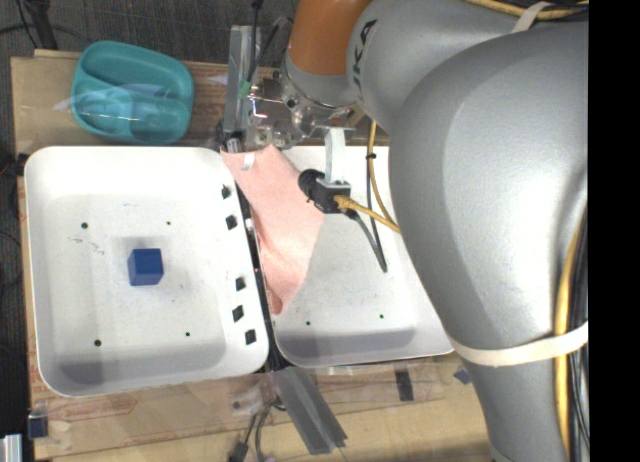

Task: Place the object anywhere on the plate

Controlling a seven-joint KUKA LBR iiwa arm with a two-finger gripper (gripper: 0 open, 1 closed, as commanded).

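My gripper (262, 140) hangs at the far edge between the two bins, a pink cloth (283, 230) draping from it over the right bin (350, 335), though I cannot tell how its jaws stand, while the blue cube (146, 266) sits in the roomy left bin (60, 190), beyond which a teal bowl (132, 92) rests on the wooden bench (200, 420).

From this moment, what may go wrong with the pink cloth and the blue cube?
1. The pink cloth hangs from near the gripper across the rim between the left bin and the right bin; it may snag there or slip loose.
2. The blue cube lies apart in the left bin, so a trailing cloth might brush it.
3. I see no clear plate, so the placement may miss.
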